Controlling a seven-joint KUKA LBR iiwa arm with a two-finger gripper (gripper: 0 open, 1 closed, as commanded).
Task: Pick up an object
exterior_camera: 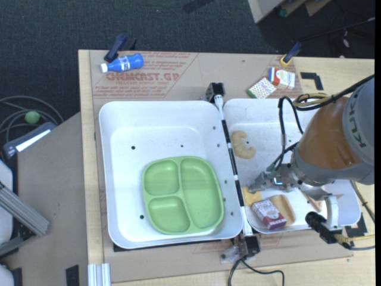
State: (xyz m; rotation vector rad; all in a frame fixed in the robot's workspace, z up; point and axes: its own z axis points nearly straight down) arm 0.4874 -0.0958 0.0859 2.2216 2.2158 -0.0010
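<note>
Green moulded plastic, smooth and glossy: a three-compartment divided plate (182,194) lying flat toward the front of the left shallow white bin (119,124), rounded at the corners. Across the black centre rail, in the right shallow white bin (256,109), a pale tan curved piece like a toy croissant (242,144) near the inner edge, matte and soft-looking. Nearer the front edge, a small dark-red packet with a printed label (269,214) touching a tan bun-shaped piece (286,208) on its right. Just above those two, the two-finger gripper (269,181) on the grey and orange arm, low in the bin; finger spread hard to read, nothing visibly between them. Likely troubles: closing on bare bin floor, nudging the packet against the front wall, or catching two touching items at once and dropping both.
</note>
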